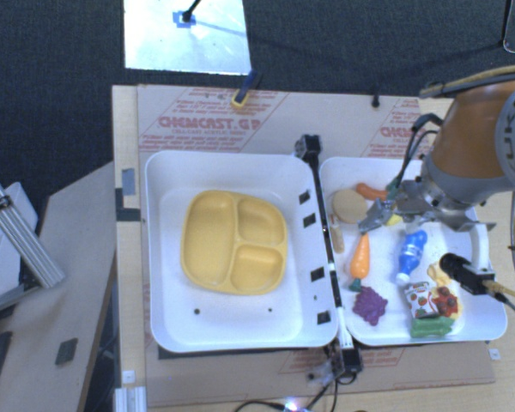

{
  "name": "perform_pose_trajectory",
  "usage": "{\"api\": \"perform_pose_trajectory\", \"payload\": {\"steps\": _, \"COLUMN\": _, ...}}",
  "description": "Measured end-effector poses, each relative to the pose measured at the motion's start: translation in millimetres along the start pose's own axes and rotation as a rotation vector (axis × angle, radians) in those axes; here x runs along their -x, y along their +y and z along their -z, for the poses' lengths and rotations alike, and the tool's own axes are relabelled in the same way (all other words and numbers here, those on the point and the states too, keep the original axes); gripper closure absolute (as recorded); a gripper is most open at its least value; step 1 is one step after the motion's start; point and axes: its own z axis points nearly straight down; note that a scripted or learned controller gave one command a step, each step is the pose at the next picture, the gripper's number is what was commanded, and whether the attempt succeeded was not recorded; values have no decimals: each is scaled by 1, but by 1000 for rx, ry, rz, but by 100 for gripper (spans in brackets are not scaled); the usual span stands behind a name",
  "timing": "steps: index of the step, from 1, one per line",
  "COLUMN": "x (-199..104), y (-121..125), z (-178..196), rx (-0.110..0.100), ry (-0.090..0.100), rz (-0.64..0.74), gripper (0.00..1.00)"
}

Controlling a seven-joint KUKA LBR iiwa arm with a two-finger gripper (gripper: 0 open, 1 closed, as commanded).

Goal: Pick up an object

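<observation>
We see a bench (86, 230) topped by a printed board (210, 120), and on it 2 shallow white bins: the left bin (167, 230) and the right bin (489, 320), touching or nearly so along a black divider (324, 239).

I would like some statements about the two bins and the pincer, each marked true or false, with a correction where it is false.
1. The yellow divided plate lies in the left bin. True.
2. The toy carrot lies in the left bin. False: it lies in the right bin.
3. The pincer is over the right bin. True.
4. The blue bottle lies on the yellow plate. False: it lies in the right bin, right of the carrot.
5. The purple grapes lie nearer the camera than the carrot. True.
</observation>
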Motion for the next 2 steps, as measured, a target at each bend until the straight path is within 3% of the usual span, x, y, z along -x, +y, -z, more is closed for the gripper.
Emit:
{"api": "perform_pose_trajectory", "payload": {"steps": 1, "x": 0, "y": 3, "z": 6, "rx": 12, "ry": -2, "rz": 2, "gripper": 0}}
{"api": "perform_pose_trajectory", "payload": {"steps": 2, "x": -1, "y": 12, "z": -51, "rx": 8, "ry": -1, "rz": 0, "gripper": 0}}
